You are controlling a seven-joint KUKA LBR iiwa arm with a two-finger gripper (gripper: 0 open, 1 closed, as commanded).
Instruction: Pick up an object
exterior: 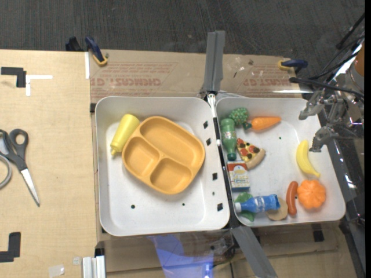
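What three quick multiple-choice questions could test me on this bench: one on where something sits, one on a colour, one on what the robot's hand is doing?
1. Where does the yellow bottle lie?
A. left bin, against the divided plate
B. right bin
C. on the scissors

2. What colour is the divided plate?
A. blue
B. orange-yellow
C. green

3. The gripper is:
A. lifting the banana
B. above the right bin's right side, gripping nothing visible
C. over the left bin

Answers: A, it touches the plate's left edge; B, plainly orange-yellow; B, the banana lies on the bin floor.

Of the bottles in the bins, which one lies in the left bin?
The yellow bottle, lying beside the orange tray. The green bottle and the blue bottle are both in the right bin.
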